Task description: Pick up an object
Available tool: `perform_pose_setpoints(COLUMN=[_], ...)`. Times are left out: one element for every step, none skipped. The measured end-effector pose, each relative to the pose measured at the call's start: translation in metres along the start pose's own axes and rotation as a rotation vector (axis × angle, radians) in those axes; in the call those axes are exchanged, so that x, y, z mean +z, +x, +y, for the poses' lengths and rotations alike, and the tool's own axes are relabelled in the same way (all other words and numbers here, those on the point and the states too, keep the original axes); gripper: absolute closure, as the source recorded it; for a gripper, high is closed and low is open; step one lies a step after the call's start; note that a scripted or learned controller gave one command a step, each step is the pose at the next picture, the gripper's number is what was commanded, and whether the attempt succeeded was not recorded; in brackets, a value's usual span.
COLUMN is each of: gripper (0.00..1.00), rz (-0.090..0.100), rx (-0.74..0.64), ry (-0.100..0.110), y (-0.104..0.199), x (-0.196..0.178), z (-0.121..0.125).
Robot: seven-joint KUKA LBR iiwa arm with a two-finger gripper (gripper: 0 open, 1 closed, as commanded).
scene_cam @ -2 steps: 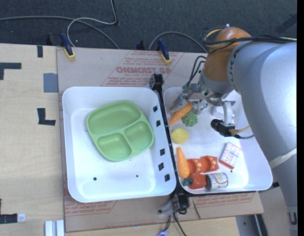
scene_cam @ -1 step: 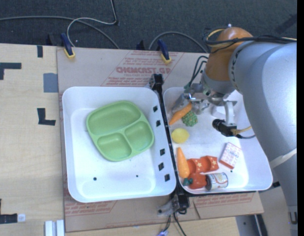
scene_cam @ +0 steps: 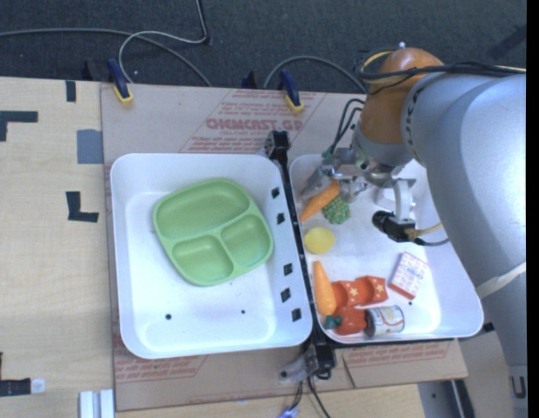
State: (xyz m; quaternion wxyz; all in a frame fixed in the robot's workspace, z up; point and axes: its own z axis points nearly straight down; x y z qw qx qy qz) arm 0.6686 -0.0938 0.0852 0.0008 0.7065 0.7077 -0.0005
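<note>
Cardboard sheeting (scene_cam: pixel 243 120) covers the bench beneath two white bins, and we take the right bin (scene_cam: pixel 443 307) as our landmark. We locate the gripper (scene_cam: pixel 334 179) low over the far left corner of that bin, under the orange-banded wrist; whether its fingers are parted or closed we cannot tell. Directly at the gripper lies a carrot with green top (scene_cam: pixel 326 203), but we cannot confirm contact. Just nearer along the bin's left wall sits a yellow ball (scene_cam: pixel 319 239), then a second carrot (scene_cam: pixel 323 288). Beside it, at the bin's near edge, we see a red packet (scene_cam: pixel 360 292) and a small can (scene_cam: pixel 384 320). A pink-and-white box (scene_cam: pixel 409 274) lies toward its right side. Left of the landmark, the left bin (scene_cam: pixel 138 233) holds a green divided plate (scene_cam: pixel 213 231).
</note>
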Motion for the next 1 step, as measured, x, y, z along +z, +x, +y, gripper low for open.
perform_pose_setpoints(gripper=[1.00], rz=[0.000], rx=[0.000], ry=[0.002], y=[0.0002], x=[-0.0092], z=[-0.0008])
